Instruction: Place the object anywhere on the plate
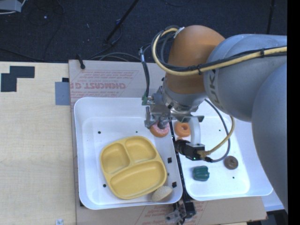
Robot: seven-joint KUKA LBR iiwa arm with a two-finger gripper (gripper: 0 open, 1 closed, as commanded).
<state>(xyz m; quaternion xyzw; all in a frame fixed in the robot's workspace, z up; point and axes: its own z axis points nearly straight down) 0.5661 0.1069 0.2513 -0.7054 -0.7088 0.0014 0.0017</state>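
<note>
My jaws [158, 122] grip a pink frosted ring doughnut [160, 130] over the left white bin [89, 125], just beyond the yellow three-compartment plastic plate [133, 167]. An orange doughnut [182, 129] lies near, in the right bin [243, 182].

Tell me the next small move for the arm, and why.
Probably carry the gripper down and left until it is over the yellow plate. A pink donut sits right at the gripper's tip, above the left bin's floor and just beyond the plate's upper right corner, so it is not over the plate yet. Whether it is truly gripped is unclear.
</note>
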